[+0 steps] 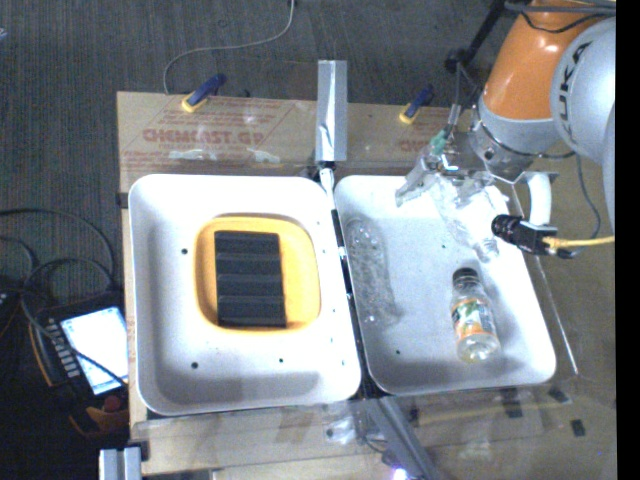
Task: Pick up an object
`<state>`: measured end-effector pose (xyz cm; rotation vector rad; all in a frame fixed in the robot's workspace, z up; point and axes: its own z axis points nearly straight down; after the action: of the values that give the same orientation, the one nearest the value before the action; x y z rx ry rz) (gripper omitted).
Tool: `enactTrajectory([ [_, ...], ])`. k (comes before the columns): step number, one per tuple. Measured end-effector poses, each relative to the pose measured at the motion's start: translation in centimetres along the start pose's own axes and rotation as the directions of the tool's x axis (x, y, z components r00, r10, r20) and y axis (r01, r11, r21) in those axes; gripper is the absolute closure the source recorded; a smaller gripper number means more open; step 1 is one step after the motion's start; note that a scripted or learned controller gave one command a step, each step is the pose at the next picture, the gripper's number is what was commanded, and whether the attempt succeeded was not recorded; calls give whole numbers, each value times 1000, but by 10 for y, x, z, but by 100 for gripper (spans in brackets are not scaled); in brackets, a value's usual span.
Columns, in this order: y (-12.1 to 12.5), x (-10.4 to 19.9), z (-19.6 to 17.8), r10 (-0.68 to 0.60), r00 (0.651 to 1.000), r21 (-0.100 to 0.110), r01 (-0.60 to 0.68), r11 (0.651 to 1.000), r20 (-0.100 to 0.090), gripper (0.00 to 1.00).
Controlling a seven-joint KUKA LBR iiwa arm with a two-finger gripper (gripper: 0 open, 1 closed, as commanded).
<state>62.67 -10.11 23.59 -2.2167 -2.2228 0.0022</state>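
In the right bin [530,368], a clear plastic bottle [472,315] with a green and orange label lies towards the near right. A crumpled clear plastic piece [365,265] lies along that bin's left wall. My gripper [444,214] hangs over the far part of the right bin, above and behind the bottle. It is open, its pale fingers [411,187] spread in a V with nothing between them. The left bin [160,368] holds a yellow tray with a black ribbed block [250,278] inside it.
A metal divider post [331,113] stands at the back between the bins. Blue-and-yellow clamps [203,91] hold a cardboard sheet behind them. A black cable end [520,230] juts from the wrist over the right bin. A tablet [88,343] lies on the floor at the left.
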Motion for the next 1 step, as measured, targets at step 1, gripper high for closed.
enactTrajectory([
  [1, -51, -66, 143, -31, 1000, -4, 31, 999, 1, 0],
])
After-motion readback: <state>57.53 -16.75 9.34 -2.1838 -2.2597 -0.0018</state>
